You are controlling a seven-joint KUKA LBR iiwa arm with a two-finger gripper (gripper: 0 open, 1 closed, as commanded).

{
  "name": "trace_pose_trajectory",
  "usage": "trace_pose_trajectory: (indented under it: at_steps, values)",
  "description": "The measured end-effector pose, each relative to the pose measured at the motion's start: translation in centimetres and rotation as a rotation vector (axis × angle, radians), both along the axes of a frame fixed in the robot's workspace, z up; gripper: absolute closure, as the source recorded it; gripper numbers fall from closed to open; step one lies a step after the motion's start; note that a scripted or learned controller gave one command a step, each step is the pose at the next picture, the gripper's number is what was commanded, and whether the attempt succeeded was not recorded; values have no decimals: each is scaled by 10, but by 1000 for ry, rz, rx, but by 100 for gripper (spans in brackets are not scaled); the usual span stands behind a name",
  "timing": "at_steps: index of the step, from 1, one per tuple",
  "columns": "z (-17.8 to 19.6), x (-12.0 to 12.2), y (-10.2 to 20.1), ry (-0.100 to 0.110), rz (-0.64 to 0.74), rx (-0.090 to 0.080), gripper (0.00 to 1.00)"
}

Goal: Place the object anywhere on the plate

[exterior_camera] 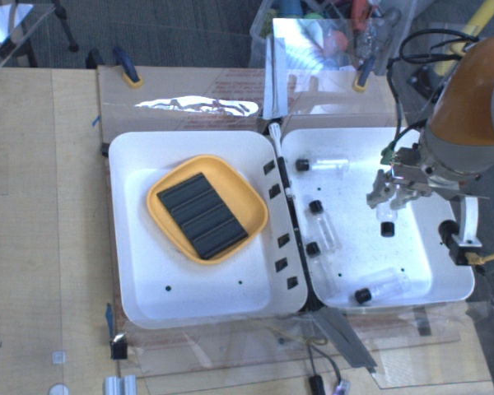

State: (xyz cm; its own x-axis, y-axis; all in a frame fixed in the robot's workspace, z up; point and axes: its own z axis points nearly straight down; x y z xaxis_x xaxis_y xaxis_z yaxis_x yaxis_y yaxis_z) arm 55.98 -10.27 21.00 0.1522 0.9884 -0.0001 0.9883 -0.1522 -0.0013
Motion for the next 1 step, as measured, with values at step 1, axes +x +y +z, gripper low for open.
trace_pose_trajectory:
  at_steps: [1]
  values:
    - [0, 0, 0, 0, 0, 0, 0]
